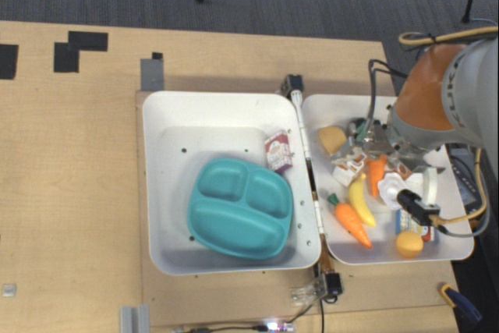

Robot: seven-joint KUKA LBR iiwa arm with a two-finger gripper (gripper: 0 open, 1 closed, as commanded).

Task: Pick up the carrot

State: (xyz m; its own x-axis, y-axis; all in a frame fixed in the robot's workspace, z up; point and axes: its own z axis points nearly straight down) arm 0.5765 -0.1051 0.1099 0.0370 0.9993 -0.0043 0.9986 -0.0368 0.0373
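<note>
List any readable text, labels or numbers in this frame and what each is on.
No text here is legible.
Small packet in the left bin: dark red and white print, too blurred to read.
Carton in the right bin: red-and-white markings, unreadable.
Box near the lemon: blue and red print, too small to read.
Teal tray, carrot, banana: no markings visible.

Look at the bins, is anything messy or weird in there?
A bit. The small packet leans against the left bin's wall instead of lying flat. In the right bin, the carrot, banana and other toys are jumbled together under the gripper.
</note>
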